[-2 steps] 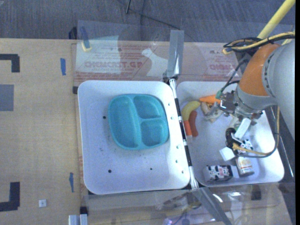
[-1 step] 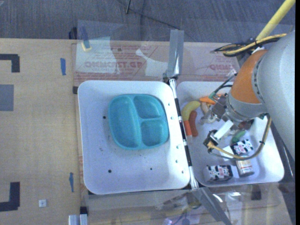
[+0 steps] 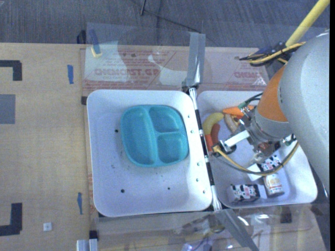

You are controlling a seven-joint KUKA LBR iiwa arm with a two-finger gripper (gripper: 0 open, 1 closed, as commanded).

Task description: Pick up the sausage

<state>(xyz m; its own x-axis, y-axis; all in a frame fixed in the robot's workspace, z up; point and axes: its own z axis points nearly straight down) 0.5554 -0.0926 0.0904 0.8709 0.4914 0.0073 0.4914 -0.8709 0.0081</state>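
The sausage (image 3: 211,138) lies red-orange in the right bin (image 3: 306,190), near its left wall, just beside a yellow banana (image 3: 212,122). The gripper (image 3: 260,149) hangs over that bin's middle — whether its fingers are spread or pressed together I cannot tell. A teal divided plate (image 3: 154,135) sits in the left bin (image 3: 104,182).

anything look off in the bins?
Nothing spilled or damaged. The teal divided plate lies flat in the left bin. The food pieces are crowded against the right bin's left wall, partly under the arm, so the sausage is hard to single out.
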